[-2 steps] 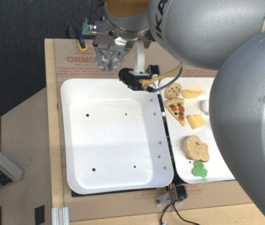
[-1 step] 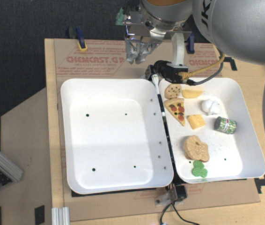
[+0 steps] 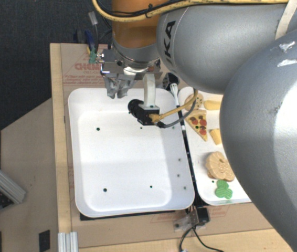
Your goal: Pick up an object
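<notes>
the jaws (image 3: 118, 92) hang at the left bin's (image 3: 85, 193) far edge, open or closed i cannot tell, while the pizza slice (image 3: 198, 124) lies in the right bin, so swing right before descending.

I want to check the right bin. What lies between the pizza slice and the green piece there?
In the camera view, a tan cookie-like piece lies between the pizza slice and the green piece.

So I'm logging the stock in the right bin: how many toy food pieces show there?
4 at least: a pizza slice, a yellow wedge beside it, a tan cookie, and a green piece nearest the camera. The arm covers much of that bin, so more may be hidden.
</notes>
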Robot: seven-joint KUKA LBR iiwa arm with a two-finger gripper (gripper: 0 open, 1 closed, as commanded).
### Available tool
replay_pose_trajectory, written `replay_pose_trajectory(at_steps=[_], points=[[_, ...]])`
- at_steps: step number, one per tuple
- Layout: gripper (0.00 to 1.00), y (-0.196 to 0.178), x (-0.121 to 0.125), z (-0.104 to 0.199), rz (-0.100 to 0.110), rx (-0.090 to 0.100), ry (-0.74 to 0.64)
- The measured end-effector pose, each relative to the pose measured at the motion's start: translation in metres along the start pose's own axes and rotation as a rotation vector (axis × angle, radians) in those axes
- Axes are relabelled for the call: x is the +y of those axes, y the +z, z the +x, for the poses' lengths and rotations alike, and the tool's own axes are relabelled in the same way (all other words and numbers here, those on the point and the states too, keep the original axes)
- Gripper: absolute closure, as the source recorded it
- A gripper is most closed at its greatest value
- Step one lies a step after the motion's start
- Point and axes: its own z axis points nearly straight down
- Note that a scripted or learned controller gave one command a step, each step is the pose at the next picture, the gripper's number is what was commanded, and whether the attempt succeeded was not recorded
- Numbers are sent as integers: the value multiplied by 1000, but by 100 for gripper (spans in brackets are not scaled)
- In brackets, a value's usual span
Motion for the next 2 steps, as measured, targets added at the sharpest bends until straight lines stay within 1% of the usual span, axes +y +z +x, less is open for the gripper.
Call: replay_pose_trajectory(at_steps=[1,2], points=[[100,-109,4,-95,-22,1,15],[100,-276,-19,-170,-31,1,13]])
